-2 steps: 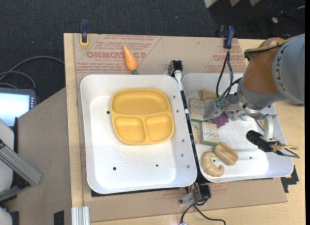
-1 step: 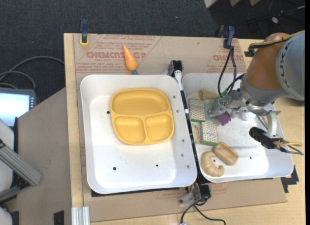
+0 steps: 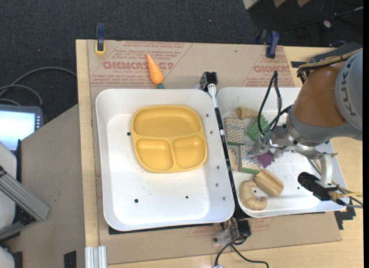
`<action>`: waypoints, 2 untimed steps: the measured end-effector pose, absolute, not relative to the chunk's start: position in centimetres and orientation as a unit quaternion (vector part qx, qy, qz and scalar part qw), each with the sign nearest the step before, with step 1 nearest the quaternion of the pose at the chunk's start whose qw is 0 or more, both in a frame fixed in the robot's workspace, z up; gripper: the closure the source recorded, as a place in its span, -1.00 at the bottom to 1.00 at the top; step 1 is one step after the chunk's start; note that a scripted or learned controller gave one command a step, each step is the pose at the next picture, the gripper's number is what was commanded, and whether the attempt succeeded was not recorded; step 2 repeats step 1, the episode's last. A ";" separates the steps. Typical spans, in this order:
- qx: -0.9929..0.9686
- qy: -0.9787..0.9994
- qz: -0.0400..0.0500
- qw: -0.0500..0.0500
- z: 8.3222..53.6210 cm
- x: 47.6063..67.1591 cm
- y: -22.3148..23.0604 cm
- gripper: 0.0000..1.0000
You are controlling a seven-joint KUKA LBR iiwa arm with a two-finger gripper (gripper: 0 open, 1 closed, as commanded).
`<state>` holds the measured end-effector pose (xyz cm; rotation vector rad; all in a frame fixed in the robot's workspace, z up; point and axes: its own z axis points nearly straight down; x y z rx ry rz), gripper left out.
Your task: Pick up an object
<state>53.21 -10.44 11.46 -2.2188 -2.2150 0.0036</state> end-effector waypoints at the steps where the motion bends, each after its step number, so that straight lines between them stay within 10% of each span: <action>1: -0.703 -0.711 -0.004 -0.002 18.9 55.5 -0.3 1.00; 2: -0.703 -0.711 -0.004 -0.002 18.9 55.5 -0.3 1.00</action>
